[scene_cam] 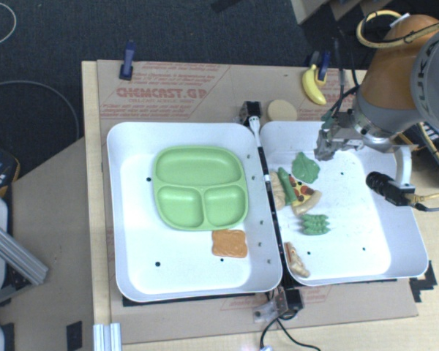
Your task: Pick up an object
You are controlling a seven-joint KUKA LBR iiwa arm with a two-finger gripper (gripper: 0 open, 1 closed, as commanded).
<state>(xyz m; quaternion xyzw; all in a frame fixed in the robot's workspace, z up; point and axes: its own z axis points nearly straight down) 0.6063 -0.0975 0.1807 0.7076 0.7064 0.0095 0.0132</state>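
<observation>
The left bin carries a green divided tray with an orange toast piece just below it. The right bin holds a pizza slice, a green bumpy toy, a bread piece near the front rim, and a green leafy toy. The hand sits just above and right of the leafy toy; whether it is spread or pressed together cannot be determined. Risk: the items are clustered near the divider, so a descent could nudge the leafy toy aside or catch the pizza slice instead.
</observation>
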